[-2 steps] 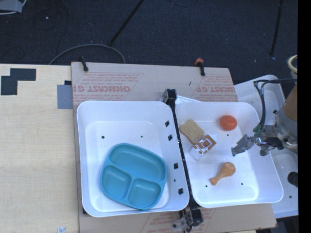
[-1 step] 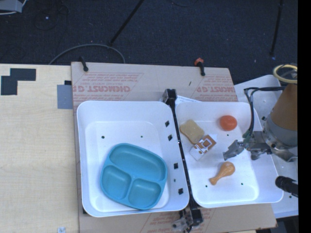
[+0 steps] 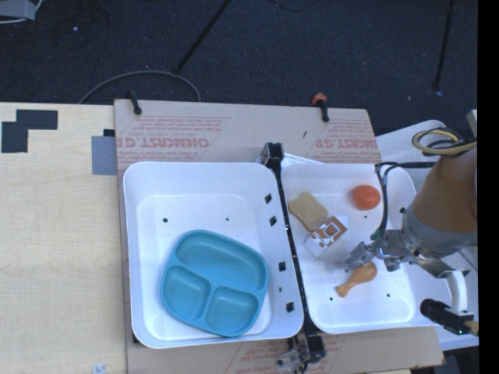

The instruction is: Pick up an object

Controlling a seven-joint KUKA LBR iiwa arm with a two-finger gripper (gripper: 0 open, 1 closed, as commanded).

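Desk [image 3: 54,248]: light wood surface on the left, with a cardboard sheet [image 3: 234,135] lying under both bins and printed text showing along its far edge.

Left bin [image 3: 144,185]: shallow, white, holds one blue divided plate [image 3: 214,281] with three compartments, sitting toward the near right part of the bin and tilted a little off square.

Right bin [image 3: 390,314]: shallow, white, touches the left bin along a black clip strip [image 3: 282,232] down the middle. It holds four things.

Arm [image 3: 448,201]: comes in from the right, grey body with the orange band above, over the bin's right side.

Pincer [image 3: 365,257]: low over the right bin, fingers pointing left, sitting right at the thick end of a tan drumstick-shaped toy [image 3: 357,279]. Metal fingers appear slightly spread, but whether the gap is open or shut cannot be told from this angle. The toy looks to be touching or just under the fingertips; nothing is clearly seen between the fingers, so no confirmed grip.

Drumstick toy: lies in the bin's middle, thin end pointing near-left, thick end toward the pincer.

Tan bread-like block [image 3: 308,209]: far left part of the right bin, near the clip strip.

Small white card with an orange square pattern [image 3: 326,234]: just beside the tan block, on its near-right side, between it and the pincer.

Orange ball [image 3: 365,197]: far side of the bin, apart from the rest, left of the arm.
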